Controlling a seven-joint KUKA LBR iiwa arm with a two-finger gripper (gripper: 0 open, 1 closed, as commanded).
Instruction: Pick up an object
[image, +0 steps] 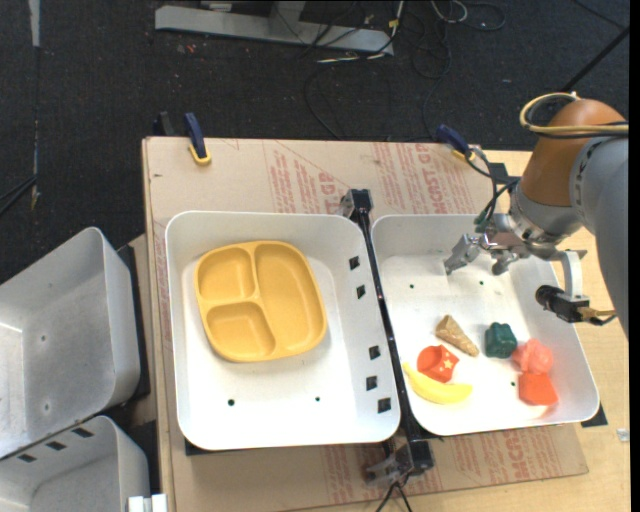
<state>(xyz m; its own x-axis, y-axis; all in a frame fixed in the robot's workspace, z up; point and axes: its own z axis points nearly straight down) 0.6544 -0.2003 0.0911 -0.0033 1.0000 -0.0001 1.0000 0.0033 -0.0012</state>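
Note:
My gripper (482, 252) hangs over the far part of the right bin (420, 235), its two grey fingers spread apart with nothing between them. Nearer the front of that bin lie several small objects: a tan wedge (457, 335), a dark green piece (501, 340), a red pepper-like piece (436, 362), a yellow banana (437, 389), a pink lump (535, 355) and an orange-red block (537, 389). The gripper is well behind all of them, touching none.
The left bin (190, 400) holds a yellow three-compartment plate (261, 299). A black divider with clips (371, 300) runs between the bins. Grey tubs (60, 330) stand off the bench at the left. Clamps (198, 150) grip the bench's far edge.

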